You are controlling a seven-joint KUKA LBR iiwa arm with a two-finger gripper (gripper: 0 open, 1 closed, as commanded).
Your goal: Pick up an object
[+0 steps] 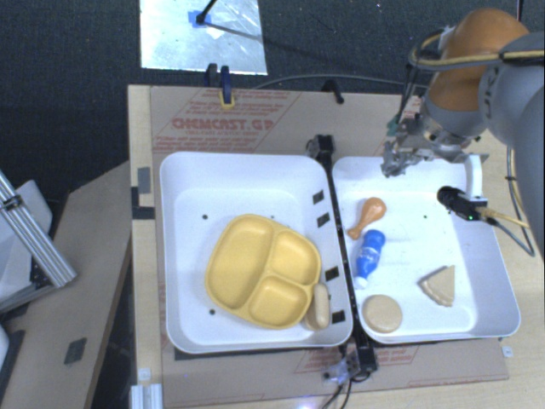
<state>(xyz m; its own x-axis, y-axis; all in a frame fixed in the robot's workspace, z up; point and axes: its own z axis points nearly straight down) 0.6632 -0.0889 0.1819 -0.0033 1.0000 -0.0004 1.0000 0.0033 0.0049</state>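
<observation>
the surface (255,113) carries two white bins side by side. the left bin (247,173) holds a yellow tray (260,271) with three compartments, lying near the middle. a tan bun (319,307) rests against the tray's near right corner, close to the bin's right wall.

the right bin (490,271) holds four objects. an orange drumstick (368,216) lies in the left half, towards the far side. a blue bottle (369,256) lies just beside it on the near side, with its cap end pointing near. a round tan cookie (382,313) sits at the near left corner. a tan wedge (438,285) lies to the right of the cookie, well apart from the bottle.

the arm (477,66) reaches in from the right. the end effector (400,162) hovers over the far left corner of the right bin, apart from all four objects. whether it is apart or together cannot be told from this view; nothing is visible in its grasp.
</observation>
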